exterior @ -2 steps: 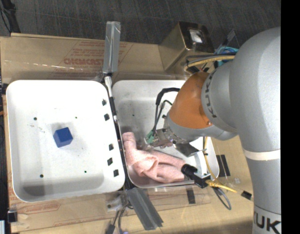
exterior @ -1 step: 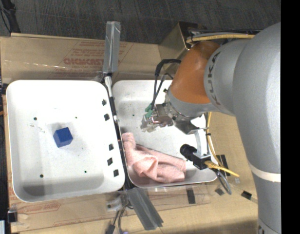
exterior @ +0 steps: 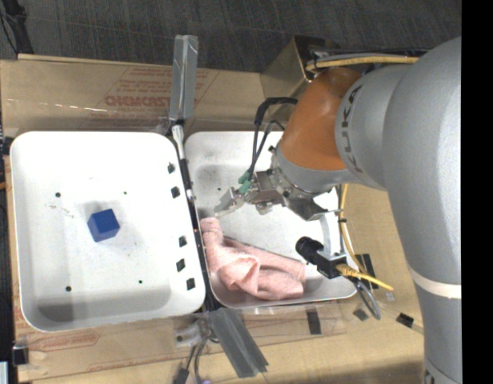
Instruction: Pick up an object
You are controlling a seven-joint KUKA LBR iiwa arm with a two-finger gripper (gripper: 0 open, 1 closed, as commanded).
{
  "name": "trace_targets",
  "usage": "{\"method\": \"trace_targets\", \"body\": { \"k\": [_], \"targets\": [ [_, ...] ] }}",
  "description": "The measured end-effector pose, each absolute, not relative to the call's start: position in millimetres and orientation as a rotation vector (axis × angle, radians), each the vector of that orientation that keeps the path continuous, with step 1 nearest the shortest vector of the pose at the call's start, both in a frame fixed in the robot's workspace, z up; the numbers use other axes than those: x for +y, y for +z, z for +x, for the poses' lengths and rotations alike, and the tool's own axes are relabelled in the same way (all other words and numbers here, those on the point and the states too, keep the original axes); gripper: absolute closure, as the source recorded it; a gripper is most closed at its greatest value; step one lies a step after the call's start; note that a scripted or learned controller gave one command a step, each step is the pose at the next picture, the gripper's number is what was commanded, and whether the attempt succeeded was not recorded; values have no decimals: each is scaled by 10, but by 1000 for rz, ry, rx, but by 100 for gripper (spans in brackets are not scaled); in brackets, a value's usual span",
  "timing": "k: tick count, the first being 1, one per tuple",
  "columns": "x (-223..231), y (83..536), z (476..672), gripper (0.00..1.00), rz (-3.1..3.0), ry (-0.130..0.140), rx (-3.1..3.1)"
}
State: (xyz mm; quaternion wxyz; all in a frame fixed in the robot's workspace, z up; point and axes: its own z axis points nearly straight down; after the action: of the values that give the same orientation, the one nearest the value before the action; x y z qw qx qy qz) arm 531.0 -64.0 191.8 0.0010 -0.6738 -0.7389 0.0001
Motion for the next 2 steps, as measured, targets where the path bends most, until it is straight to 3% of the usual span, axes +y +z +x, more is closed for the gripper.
{"method": "trace_targets", "body": {
  "k": [1, 2],
  "targets": [
    [-1147, 1051, 5077, 0, -1903, 2, -2494],
    [-1070, 1013, 4814, 0, -1351, -1, -2835]
  ]
}}
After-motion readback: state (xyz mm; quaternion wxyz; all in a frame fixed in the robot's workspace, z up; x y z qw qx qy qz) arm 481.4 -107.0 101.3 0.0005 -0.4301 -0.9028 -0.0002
